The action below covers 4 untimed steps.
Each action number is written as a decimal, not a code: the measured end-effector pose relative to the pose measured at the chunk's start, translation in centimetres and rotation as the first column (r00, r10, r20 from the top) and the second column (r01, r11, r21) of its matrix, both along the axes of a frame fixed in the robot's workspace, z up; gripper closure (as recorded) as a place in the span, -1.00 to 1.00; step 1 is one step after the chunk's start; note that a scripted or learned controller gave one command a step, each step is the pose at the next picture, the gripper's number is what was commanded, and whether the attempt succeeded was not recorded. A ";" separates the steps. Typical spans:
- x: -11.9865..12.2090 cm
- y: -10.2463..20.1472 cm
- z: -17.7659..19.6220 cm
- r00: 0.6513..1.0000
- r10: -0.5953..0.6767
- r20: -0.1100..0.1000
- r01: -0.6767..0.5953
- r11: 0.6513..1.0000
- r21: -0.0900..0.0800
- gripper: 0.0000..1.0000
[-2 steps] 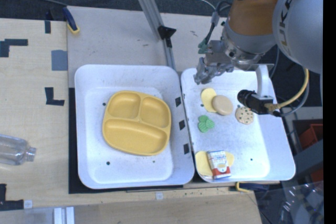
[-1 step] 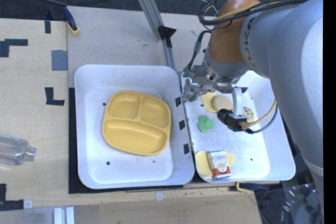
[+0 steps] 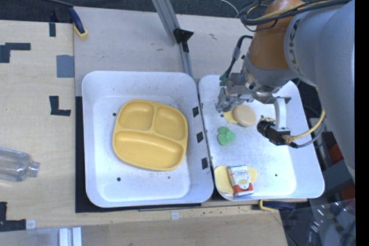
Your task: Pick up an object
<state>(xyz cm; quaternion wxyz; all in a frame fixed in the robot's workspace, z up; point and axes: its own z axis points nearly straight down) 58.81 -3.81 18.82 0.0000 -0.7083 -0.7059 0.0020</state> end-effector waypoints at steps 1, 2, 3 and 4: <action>2.0 -6.1 -10.2 1.000 0.000 0.003 0.000 1.000 0.001 1.00; 3.6 -8.2 -7.8 1.000 0.004 0.004 -0.004 1.000 0.002 1.00; 3.4 -11.4 -0.6 1.000 0.002 0.008 -0.002 1.000 0.000 1.00; 1.4 -8.4 -4.1 1.000 0.005 -0.003 -0.005 1.000 0.003 1.00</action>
